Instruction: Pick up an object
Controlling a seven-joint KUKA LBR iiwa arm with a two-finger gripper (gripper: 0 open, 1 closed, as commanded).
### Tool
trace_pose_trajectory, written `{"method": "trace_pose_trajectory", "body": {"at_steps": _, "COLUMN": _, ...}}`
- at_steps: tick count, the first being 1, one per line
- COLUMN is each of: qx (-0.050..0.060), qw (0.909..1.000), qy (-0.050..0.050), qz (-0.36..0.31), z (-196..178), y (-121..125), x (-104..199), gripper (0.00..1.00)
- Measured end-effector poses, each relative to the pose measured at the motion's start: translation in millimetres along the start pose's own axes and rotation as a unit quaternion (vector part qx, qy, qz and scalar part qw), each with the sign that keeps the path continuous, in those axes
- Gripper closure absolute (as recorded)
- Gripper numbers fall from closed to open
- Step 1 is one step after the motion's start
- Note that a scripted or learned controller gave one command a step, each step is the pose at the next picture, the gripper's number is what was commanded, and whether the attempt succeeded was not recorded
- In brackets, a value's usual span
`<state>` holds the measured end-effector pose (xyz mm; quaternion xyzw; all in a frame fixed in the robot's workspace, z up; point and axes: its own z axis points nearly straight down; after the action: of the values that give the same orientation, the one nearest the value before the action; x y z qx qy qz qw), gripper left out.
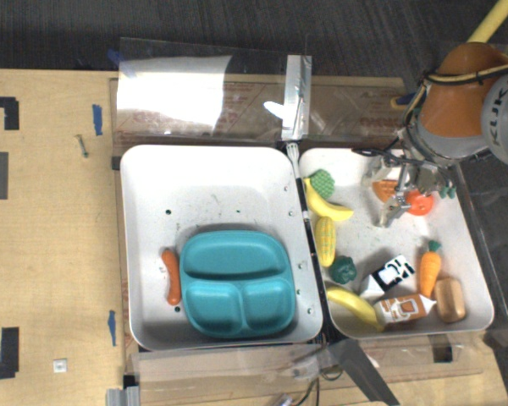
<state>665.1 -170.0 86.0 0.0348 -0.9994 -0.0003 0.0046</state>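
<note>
The robot's claw (398,200) hangs low over the right bin (474,252), beyond the carrot (430,265), with an orange toy (416,202) just beside it; whether its grip is open or closed cannot be told. Coming down off-centre, it could nudge the toy aside and lift away bare.

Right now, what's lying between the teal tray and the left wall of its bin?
A small orange sausage lies there in the camera view, lengthwise beside the teal tray, on the floor of the left bin.
</note>
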Motion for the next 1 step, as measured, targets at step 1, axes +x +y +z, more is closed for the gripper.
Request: {"method": "trace_pose_trajectory", "body": {"at_steps": 1, "qx": 0.002, "qw": 0.9999, "qy": -0.011, "qz": -0.001, "z": -14.3, "y": 0.6, "x": -4.9, "gripper": 1.00}}
